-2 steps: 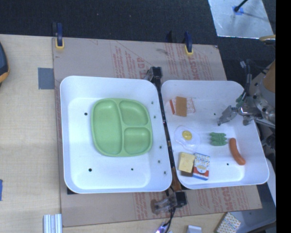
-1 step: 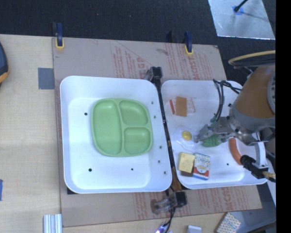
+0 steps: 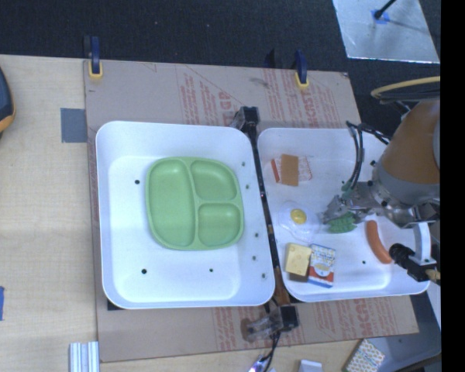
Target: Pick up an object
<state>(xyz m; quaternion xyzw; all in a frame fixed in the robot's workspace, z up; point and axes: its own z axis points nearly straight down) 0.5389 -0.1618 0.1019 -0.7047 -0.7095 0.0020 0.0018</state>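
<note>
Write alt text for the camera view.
A grey arm's gripper sits low over a green leafy item in the right white bin, among a hot dog, yellow block and small carton. The left bin holds a green divided plate.

The wooden surface carries a brown cardboard sheet, apparently clamped at its far edge. Two white bins, left and right, rest on the sheet.
</note>
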